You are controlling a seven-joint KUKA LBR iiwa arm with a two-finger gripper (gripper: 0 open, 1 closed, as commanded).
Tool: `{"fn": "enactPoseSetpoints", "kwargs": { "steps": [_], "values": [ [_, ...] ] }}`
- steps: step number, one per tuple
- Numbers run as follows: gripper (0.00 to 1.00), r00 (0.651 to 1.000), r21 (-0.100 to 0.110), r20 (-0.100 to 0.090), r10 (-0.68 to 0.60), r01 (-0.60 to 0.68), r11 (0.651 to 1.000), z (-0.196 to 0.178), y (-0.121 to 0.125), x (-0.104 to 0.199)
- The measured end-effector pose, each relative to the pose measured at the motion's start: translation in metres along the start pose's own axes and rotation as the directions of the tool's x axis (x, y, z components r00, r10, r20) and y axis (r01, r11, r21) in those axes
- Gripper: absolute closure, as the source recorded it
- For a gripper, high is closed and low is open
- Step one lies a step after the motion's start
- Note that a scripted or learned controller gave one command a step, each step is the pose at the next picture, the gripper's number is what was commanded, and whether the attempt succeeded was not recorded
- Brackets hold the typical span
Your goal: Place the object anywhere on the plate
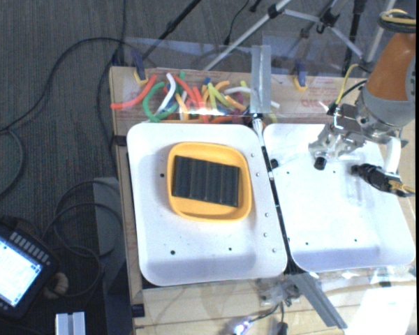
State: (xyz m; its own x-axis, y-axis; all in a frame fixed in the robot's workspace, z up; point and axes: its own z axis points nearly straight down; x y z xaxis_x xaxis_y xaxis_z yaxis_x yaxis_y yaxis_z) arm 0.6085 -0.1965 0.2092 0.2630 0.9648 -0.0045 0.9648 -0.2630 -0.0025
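From my seat, the metal two-finger gripper (339, 144) hangs over the right shallow white bin (342, 243), toward its twelve o'clock rim. I cannot tell its state. The dark ribbed rectangular object (206, 180) lies flat on the yellow rounded plate (176, 202) in the left white bin (195, 264), at nine o'clock from the gripper.

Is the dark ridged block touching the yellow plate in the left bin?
Touching. The camera view shows the dark ridged block lying flat inside the yellow plate, whose rim surrounds it on all sides.
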Motion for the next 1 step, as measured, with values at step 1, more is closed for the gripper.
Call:
{"fn": "enactPoseSetpoints", "kwargs": {
  "steps": [1],
  "values": [
    [1.0,1.0,0.004,-0.005,-0.006,0.006,1.0,0.0759,-0.118,0.0254]
  ]
}}
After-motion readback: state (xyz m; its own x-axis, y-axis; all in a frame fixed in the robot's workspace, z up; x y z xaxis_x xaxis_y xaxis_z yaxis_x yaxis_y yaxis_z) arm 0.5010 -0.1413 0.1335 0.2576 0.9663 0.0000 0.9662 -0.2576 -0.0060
